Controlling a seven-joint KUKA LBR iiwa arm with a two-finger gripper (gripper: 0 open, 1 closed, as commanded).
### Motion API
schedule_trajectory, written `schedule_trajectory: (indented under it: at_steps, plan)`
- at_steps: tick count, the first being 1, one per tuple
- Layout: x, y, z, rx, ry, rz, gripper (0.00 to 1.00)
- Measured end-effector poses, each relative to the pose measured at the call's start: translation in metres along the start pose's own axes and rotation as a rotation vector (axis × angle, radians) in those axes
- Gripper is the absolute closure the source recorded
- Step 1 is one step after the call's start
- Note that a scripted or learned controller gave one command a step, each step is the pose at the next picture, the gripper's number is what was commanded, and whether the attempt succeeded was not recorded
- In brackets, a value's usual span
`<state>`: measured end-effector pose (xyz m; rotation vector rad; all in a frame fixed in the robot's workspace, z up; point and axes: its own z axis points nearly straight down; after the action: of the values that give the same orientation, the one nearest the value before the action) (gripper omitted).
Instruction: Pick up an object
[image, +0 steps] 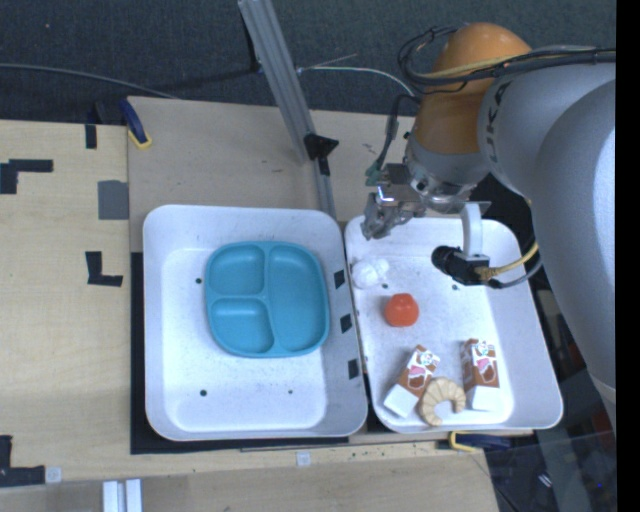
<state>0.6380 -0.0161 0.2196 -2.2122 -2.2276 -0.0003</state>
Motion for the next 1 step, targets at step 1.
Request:
schedule_trajectory:
  at_steps: [1]
  plan:
    - [0.0504, 0.0063, -0.0109, -0.001, 0.0, 0.0, 1.0]
